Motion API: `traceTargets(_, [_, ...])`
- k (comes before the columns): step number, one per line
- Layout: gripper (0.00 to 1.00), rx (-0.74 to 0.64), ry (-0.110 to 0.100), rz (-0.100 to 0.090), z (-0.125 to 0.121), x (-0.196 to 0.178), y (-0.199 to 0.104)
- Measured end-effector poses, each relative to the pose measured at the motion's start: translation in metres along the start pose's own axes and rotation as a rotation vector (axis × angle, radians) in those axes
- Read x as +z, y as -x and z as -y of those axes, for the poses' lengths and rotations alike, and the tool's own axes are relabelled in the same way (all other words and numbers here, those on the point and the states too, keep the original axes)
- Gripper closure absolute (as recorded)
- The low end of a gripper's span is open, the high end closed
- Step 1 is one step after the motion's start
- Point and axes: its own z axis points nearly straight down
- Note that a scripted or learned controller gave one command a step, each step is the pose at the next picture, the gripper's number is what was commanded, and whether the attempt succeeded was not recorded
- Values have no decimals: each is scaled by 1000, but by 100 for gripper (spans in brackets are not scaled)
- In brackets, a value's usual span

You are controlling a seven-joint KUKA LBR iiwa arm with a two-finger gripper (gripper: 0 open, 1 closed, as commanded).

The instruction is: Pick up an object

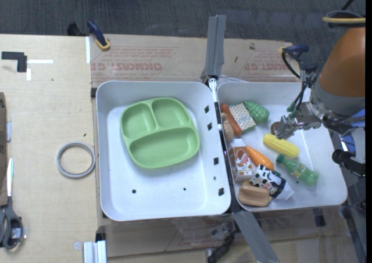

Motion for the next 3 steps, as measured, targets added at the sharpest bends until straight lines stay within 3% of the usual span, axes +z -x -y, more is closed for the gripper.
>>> traceTargets(1, [0, 0, 0, 0, 0, 0, 0])
traceTargets(2, [0, -134, 0, 0, 2, 120, 39])
traceTargets(3, [100, -132, 0, 1, 1, 111, 40])
